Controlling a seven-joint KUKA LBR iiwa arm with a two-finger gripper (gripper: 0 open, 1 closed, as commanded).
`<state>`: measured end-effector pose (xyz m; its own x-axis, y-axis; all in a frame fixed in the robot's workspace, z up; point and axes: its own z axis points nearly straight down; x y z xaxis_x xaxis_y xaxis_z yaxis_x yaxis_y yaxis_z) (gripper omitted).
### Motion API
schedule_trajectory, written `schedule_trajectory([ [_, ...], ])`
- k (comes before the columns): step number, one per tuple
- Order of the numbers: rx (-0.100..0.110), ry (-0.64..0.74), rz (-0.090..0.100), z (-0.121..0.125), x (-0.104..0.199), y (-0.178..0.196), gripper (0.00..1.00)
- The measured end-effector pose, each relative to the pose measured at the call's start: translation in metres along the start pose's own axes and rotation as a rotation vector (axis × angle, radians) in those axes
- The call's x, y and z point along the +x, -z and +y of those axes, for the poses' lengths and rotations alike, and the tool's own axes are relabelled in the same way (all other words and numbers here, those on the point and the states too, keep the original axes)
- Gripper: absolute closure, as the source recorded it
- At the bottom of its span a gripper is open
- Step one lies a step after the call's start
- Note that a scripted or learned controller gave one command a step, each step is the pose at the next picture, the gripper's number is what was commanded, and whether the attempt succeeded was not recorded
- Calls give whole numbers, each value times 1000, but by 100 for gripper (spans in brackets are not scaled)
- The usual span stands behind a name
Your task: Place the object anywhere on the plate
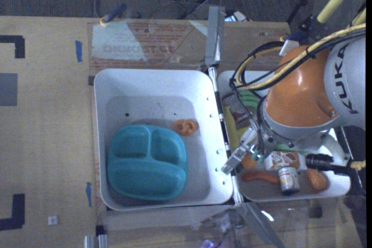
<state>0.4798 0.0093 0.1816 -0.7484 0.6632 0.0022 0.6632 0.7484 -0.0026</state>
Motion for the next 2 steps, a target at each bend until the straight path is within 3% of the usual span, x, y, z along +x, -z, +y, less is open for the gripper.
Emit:
schedule_trajectory([
  [1, -2, -2, -2, 17, -1, 4, 0],
  [2, -2, -6, -3, 18, -3, 11, 100],
])
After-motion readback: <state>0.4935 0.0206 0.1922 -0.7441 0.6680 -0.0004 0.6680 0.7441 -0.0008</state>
